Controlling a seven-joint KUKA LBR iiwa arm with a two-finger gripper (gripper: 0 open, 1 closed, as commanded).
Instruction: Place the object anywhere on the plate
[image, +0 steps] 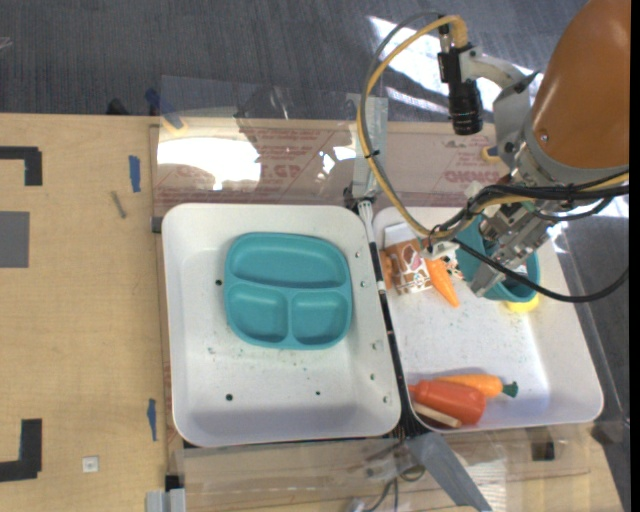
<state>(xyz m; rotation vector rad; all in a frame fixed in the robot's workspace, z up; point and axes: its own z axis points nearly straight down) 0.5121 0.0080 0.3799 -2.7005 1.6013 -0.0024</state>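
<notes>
On the bench, the end effector (510, 250), its grip unreadable, hangs over the right bin's (560, 400) far edge, the plate (288, 290) lying to its left in the left bin (200, 390).

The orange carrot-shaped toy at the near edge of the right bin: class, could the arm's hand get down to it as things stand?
Probably yes. The orange carrot-shaped toy lies uncovered on the right white bin's floor, though an orange-red block touches its near side. The hand hangs over the bin's far part.
</notes>
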